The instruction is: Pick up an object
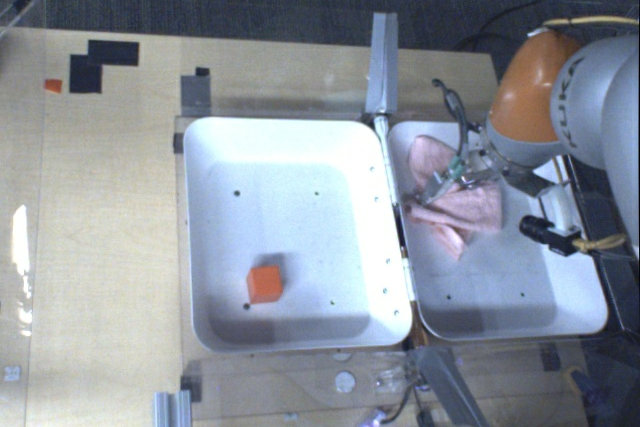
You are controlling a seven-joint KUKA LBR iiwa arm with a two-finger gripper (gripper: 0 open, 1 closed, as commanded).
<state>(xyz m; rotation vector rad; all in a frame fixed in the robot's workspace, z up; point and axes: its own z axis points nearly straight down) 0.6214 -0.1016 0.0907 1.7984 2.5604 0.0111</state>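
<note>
At the near edge of the bench (100, 245), metal brackets and fittings (345, 381) sit below the seam between the two bins. The left bin (215, 140) holds one small orange block (265, 284), lying on the floor of the bin toward its near left corner, well apart from every wall and from the arm. The right bin (520, 315) carries a crumpled pink cloth (455, 203), spread across its far left portion, close to the wall shared with the left bin; one fold reaches toward the far left corner and another trails down toward the middle of the bin floor. The gripper (447, 177) is down on the cloth, its dark fingers buried among the folds, and cloth appears bunched at the tips; whether the fingers are parted or closed on the fabric cannot be told from this slant. The arm (590, 105) enters over the right bin's far right corner, its orange band (528, 87) above the wrist. Beyond the bins, an upright metal post (381, 65) stands at the far end of the seam, and black markers (100, 63) with a small orange square (53, 86) lie at the far left corner of the bench.
</note>
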